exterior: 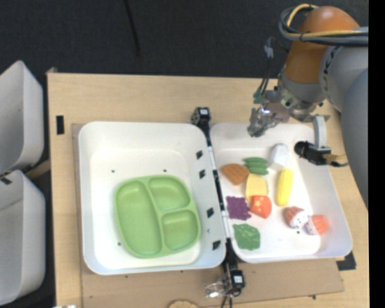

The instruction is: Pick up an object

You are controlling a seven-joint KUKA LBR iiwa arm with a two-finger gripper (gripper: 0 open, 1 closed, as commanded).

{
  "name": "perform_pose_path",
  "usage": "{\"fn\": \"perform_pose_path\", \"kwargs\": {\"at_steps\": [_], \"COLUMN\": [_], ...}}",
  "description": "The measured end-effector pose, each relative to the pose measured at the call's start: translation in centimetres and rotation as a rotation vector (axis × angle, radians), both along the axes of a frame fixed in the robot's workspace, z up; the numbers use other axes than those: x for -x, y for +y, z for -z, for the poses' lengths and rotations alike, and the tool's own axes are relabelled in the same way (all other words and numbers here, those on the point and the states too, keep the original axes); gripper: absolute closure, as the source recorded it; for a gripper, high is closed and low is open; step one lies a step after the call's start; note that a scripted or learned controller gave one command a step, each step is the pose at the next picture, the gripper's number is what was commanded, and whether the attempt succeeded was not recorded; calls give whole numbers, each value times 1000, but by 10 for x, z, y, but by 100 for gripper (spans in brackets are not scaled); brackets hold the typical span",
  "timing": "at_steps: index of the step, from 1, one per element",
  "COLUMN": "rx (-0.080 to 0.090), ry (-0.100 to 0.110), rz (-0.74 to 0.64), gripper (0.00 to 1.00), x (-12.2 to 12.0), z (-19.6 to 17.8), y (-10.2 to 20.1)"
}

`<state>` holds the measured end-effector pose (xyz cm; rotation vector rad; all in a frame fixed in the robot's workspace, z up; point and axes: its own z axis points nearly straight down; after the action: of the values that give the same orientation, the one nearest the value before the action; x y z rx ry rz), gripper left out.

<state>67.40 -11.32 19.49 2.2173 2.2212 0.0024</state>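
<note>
So on the counter (64, 172), left bin (96, 146) just has the green tray (157, 215) in it, nothing I'm after there. All the toy food sits in the right bin (333, 236): purple piece (237, 206), green leaf (247, 236), orange-brown piece (235, 172), green pod (256, 165), yellow block (256, 185), red piece (261, 206), corn (284, 186), plus a couple of small red-and-white bits at the near right. My pincer (259, 124) hangs over that bin's far edge with nothing in it; can't tell how wide it's set. I'd say I'm in the approach step. Next I need to drop onto one piece, probably the pod, closest and lying flat.
</note>
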Motion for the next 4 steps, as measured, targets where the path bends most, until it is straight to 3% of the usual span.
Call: {"fn": "perform_pose_path", "kwargs": {"at_steps": [1,4], "rx": [0,-1], "ry": [0,8], "rz": [-1,-2], "gripper": [100,100], "x": [-1,96], "z": [-48,-21], "y": [-2,106]}}
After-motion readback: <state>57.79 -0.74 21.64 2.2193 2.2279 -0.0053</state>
